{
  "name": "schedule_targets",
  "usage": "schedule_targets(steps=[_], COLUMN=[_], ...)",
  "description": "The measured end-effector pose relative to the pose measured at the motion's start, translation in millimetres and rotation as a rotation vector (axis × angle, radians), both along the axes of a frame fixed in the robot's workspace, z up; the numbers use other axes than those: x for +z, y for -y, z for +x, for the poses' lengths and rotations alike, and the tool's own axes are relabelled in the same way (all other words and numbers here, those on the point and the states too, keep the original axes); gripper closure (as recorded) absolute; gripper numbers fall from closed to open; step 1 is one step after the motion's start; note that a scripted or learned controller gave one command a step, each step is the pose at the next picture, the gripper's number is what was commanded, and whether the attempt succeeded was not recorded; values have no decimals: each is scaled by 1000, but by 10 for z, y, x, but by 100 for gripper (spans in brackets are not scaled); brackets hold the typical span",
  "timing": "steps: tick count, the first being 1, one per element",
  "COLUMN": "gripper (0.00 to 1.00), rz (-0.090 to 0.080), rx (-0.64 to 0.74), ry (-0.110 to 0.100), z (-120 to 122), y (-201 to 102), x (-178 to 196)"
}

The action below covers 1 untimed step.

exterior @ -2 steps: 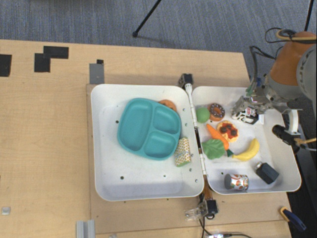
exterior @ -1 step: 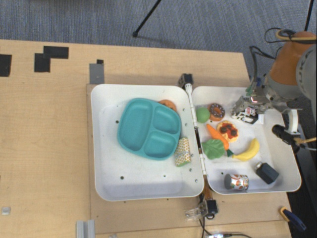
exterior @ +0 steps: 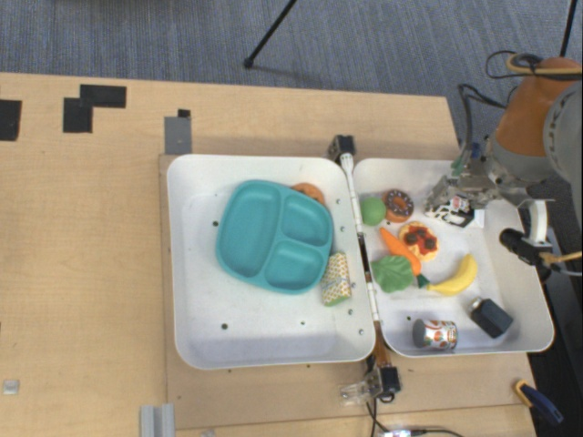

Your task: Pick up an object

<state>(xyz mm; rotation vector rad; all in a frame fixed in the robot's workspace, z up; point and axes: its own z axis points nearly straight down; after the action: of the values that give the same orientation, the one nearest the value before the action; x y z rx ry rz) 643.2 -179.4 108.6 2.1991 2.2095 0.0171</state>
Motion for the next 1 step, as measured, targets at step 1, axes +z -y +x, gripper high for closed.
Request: schedule_targets(steps=[1], gripper=[0], rz=[0], rx=[0], ry=[1], z=[22], y=[15], x=[-9])
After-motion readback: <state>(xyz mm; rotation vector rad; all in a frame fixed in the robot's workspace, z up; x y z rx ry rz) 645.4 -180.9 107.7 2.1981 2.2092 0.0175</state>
